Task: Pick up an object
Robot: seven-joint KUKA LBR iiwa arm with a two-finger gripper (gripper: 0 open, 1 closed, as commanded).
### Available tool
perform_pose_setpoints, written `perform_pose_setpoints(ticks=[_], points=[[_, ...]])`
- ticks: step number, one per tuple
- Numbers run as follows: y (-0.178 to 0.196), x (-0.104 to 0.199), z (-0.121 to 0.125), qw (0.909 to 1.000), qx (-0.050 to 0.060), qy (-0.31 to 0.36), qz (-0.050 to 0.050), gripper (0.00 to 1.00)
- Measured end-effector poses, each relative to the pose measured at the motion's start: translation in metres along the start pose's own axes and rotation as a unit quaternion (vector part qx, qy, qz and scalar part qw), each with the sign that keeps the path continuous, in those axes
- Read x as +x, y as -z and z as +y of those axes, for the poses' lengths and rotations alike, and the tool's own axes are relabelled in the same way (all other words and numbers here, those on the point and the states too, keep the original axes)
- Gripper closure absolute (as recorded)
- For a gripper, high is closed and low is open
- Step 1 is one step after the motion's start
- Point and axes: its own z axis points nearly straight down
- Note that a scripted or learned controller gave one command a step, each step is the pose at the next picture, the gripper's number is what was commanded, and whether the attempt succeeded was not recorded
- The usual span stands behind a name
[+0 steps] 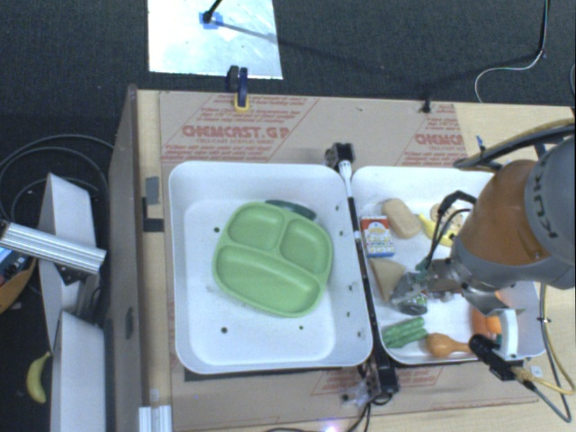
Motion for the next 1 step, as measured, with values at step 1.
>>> perform_pose_setpoints(ticks=[1], points=[[0.0156,-0.0032,0.0044,1.0000,-0.007,0.000,-0.003,1.00]])
